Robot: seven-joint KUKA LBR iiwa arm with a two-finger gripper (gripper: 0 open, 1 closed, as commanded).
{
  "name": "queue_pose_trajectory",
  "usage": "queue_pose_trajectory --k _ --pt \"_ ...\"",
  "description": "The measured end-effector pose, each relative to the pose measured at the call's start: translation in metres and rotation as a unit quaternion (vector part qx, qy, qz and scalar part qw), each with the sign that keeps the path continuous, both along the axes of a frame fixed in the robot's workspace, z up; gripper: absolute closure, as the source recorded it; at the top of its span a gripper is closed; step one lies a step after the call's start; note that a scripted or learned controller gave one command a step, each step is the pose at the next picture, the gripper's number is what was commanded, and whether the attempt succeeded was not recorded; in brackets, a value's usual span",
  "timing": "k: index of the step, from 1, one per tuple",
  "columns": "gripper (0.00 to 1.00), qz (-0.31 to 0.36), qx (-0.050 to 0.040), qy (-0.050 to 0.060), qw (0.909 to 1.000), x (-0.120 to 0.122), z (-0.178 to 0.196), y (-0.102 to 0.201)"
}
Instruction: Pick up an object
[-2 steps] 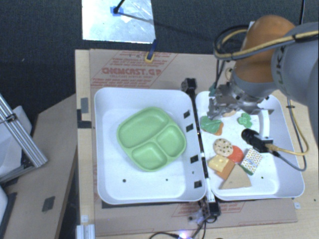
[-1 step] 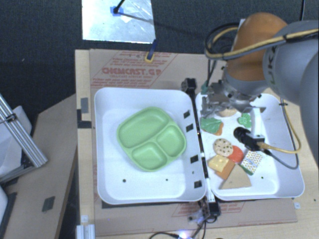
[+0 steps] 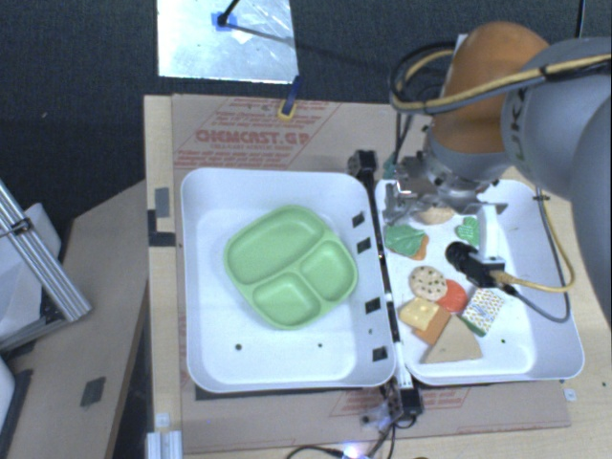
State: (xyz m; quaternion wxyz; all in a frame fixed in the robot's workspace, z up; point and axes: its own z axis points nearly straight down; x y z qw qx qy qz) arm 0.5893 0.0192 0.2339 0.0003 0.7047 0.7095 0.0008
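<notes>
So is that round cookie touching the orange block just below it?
Touching. The camera view shows the cookie in the right bin overlapping the top edge of the orange block, with no white floor visible between them.

Even, soft light; slightly blurry, perhaps low resolution.

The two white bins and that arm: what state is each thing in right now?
Left bin: holds a green divided plate.
Green divided plate: upright, its compartments bare.
Right bin: holds a heap of small toy foods.
Cookie: lying flat, untouched.
Orange block: lying beside the cookie.
Arm: bent low over the right bin's far end.
</notes>
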Motion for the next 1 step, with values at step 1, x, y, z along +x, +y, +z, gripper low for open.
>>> queue_pose_trajectory --k 1 --pt "1.0 -0.003 -0.0006 0.001 1.0 -0.0063 -0.0196 0.0"
